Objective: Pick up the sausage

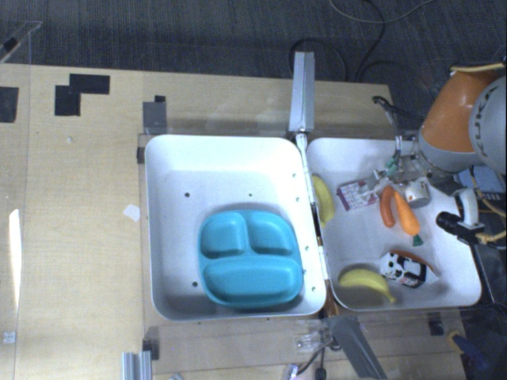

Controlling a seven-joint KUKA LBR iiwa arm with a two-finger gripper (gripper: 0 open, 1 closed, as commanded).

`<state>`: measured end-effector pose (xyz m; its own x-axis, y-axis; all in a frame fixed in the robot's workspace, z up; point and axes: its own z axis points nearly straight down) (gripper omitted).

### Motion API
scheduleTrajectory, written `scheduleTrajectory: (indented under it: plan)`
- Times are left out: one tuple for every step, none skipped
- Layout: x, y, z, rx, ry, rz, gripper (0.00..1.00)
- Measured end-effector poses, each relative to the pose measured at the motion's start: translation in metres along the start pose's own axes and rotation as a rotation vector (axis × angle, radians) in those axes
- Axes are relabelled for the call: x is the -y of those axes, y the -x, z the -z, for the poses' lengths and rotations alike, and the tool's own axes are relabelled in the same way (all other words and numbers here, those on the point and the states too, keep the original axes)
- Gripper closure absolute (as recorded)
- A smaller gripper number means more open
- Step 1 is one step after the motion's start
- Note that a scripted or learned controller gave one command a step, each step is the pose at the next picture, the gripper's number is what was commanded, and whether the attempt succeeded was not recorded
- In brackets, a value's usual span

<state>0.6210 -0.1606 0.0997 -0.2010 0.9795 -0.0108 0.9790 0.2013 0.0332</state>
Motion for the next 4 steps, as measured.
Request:
scheduleTrajectory:
  plan:
    - [0.004, 0.013, 0.093, -0.004, -0.027, -0.243, 0.0]
    - [0.045, -0.01, -0.01, -0.005, -0.023, -0.242, 0.0]
    - [0.041, -0.01, 0.003, -0.004, -0.016, -0.239, 1.0]
    - [0.01, -0.041, 0.153, -0.004, -0.027, -0.257, 1.0]
